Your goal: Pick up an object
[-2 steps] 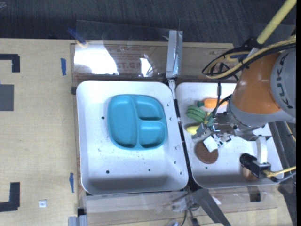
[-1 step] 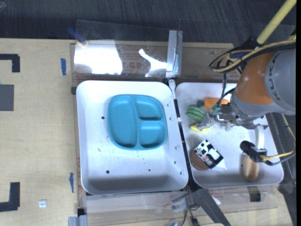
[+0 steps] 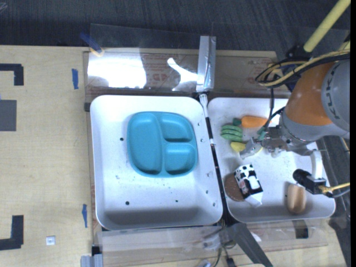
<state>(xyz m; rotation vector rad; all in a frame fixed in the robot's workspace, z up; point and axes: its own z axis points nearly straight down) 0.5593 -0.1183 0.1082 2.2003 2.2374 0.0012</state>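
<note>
My gripper (image 3: pixel 257 144) hangs low in the right bin (image 3: pixel 278 204), near its upper middle. Just left of it lies a small yellow piece (image 3: pixel 238 146), close to or touching the gripper's tip. Above that are a green ridged toy (image 3: pixel 232 131) and an orange carrot-like piece (image 3: pixel 254 121). A black-and-white cow-patterned carton (image 3: pixel 248 182) lies tilted below the gripper, leaning on a brown disc (image 3: pixel 232 188). A tan bread-like roll (image 3: pixel 296 198) rests at the bin's lower right. Nothing is visibly held.
The left bin (image 3: pixel 111 193) holds a blue divided plate (image 3: pixel 162 143) near its centre. A metal divider (image 3: pixel 205 65) and clear sheet stand behind the bins. The arm's orange band (image 3: pixel 311 102) looms over the right bin's upper right corner.
</note>
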